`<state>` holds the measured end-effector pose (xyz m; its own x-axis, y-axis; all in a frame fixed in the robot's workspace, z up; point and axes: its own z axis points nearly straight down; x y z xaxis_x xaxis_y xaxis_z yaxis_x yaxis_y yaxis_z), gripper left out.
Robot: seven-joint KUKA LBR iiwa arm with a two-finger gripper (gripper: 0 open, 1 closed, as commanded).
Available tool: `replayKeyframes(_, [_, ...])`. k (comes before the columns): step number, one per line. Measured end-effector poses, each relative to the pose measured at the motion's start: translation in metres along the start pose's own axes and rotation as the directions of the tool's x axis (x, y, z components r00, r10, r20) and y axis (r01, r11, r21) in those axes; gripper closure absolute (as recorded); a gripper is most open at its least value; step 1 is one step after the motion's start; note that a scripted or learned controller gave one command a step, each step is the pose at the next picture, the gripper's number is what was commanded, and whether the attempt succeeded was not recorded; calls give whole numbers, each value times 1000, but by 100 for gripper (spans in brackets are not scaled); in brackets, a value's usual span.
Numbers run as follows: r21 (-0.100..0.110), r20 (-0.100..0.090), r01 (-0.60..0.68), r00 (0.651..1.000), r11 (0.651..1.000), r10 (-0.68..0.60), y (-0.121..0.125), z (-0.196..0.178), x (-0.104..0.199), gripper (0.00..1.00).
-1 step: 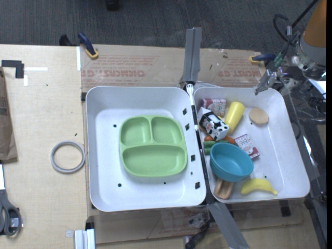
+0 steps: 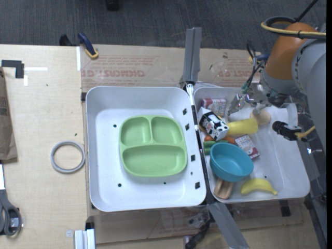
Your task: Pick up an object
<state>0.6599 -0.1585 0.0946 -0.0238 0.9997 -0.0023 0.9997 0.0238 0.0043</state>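
1. My arm (image 2: 306, 61) reaches in from the right, its orange band (image 2: 285, 56) bent over the far corner of the right bin (image 2: 290, 175).
2. My hand (image 2: 249, 100) hangs low at that bin's far end, just above a yellow corn cob (image 2: 243, 127); whether it is spread or pressed together I cannot tell, the metal parts blur together.
3. Nothing seems to sit in it.
4. Nearer in the same bin lie a blue bowl (image 2: 231, 161), a banana (image 2: 259, 187) and a black-and-white toy (image 2: 213, 124).
5. The left bin (image 2: 98, 154) holds a green divided plate (image 2: 153, 145).
6. A grey ring (image 2: 68, 156) rests on the table (image 2: 41, 113).
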Motion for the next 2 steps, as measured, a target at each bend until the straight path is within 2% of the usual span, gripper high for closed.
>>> replayKeyframes(1, [4,-2,160,987,987,-160,-21,2,43,0])
replayKeyframes(2, [4,-2,119,993,993,-119,-82,2,27,0])
